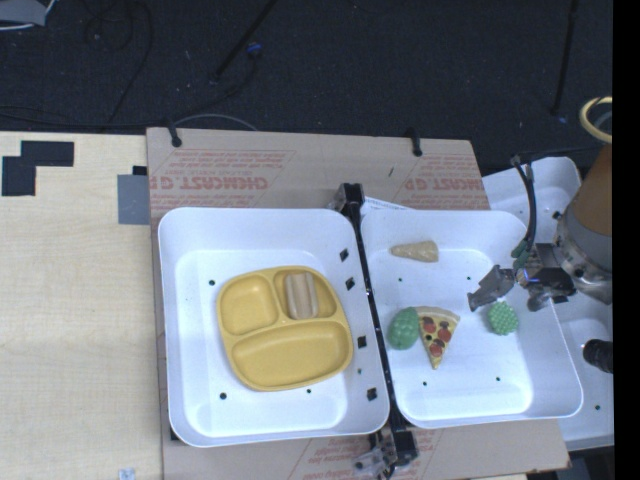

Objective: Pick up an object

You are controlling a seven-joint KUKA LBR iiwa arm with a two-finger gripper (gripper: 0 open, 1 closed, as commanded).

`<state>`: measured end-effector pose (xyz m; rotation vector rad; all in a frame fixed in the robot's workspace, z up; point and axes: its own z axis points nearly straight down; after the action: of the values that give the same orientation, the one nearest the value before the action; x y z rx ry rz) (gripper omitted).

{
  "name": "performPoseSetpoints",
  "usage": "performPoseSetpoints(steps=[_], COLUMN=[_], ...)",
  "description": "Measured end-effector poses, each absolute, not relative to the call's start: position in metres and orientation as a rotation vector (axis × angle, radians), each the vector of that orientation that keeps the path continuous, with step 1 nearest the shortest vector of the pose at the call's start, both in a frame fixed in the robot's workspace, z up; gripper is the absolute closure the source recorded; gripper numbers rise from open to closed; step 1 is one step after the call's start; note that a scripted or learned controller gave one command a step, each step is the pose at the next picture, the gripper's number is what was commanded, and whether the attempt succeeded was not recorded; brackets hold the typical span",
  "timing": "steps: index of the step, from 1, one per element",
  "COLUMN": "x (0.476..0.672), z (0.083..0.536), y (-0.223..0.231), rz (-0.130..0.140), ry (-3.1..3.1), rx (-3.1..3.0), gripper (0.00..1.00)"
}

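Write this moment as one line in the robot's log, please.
gripper: over right bin, nothing seen held | nearest: green ball | also: pizza slice, green lump, beige piece | left bin: yellow tray

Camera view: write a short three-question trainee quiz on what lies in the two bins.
1. True or false: the yellow tray lies in the right bin.
2. Which item touches the pizza slice? A) tan piece B) green ball C) small green knobbly piece
3. Fill in: the end effector hangs over the ____ bin.

Key: 1 false, it lies in the left bin. 2 B. 3 right.
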<state>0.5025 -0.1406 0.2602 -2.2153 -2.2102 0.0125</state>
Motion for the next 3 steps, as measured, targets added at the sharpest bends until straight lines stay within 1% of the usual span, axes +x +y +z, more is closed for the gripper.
performPoseSetpoints(steps=[1,2,3], x=[0.504,0.502,0.5], z=[0.266,0.202,0.158], y=[-0.14,-0.136,-0.134], rz=[0.003,0.008,0.006], ry=[-2.219,-2.215,-2.215], rx=[-2.219,-2.215,-2.216], gripper=[0.0,0.0,0.0])
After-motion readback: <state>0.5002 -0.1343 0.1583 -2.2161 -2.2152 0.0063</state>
